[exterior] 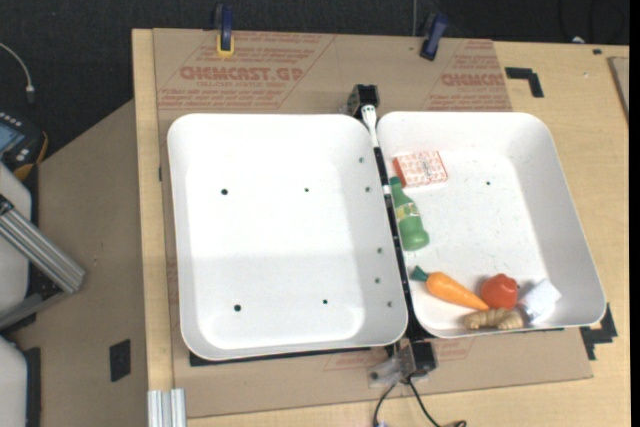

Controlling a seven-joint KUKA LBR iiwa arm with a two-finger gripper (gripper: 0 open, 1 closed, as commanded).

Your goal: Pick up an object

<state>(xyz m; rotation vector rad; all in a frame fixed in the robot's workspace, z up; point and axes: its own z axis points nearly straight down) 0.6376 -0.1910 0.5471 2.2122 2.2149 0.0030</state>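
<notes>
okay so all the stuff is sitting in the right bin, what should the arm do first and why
Probably bring the tool in over the right white bin above the small red-and-white card: it lies flat and apart, while the orange toy carrot and red toy tomato crowd the near wall.

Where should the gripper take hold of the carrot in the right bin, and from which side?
Probably across the thick orange middle of the carrot, coming straight down from above. It lies flat and slanted, its green end toward the bottle, with bare floor on both long sides.
</notes>
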